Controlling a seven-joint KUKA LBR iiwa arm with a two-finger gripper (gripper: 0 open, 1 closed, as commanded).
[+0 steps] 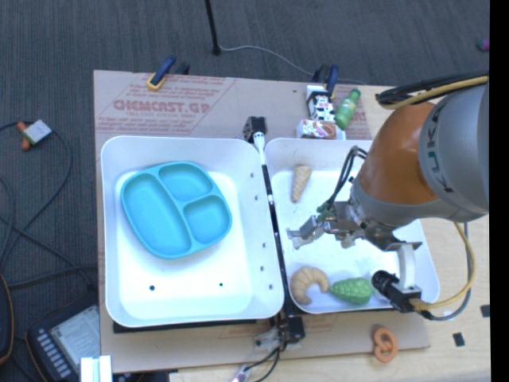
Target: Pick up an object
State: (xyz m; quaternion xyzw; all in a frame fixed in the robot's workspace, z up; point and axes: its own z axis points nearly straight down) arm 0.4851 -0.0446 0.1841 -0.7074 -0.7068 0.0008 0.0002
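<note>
Gripper [306, 231] hangs low over the middle of the right bin [280, 213], fingers spread narrowly, nothing between them. You're at the approach step: no object is grasped yet. Candidates in that bin: a cone-shaped pastry [301, 181] at the far left part, a croissant [308, 283] at the near left, and a green leafy toy [352, 290] just right of the croissant, touching or nearly so, can't tell which. The blue divided plate [175, 208] sits in the left bin [115, 237], well apart from the gripper. Next you'd need to pick one target, centre the fingers over it, drop, then close; the cone looks easiest since it lies alone.
</note>
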